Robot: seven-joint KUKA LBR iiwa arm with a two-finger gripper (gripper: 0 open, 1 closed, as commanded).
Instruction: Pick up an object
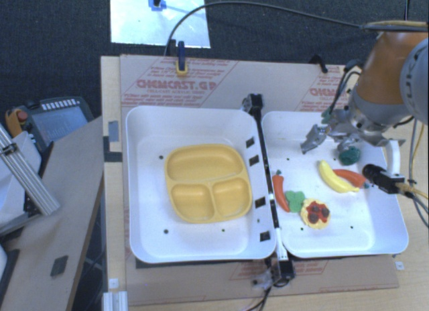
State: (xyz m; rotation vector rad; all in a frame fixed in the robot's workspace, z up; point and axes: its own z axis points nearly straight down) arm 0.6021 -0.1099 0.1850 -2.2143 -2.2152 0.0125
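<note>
Camera view, looking down on bench. Two white bins side by side. Left bin (144,169) holds yellow divided tray (206,182), three compartments. Right bin (382,232) holds toy food: banana (333,176) mid-bin, orange-red piece (351,177) touching its right side, carrot (279,192) near divider, green leafy piece (295,198) beside it, small pizza (316,213) nearer front, dark green piece (348,152) at far right. My gripper (315,139) hovers over far part of right bin, left of dark green piece; nothing visibly gripped, finger spread unclear.
</note>
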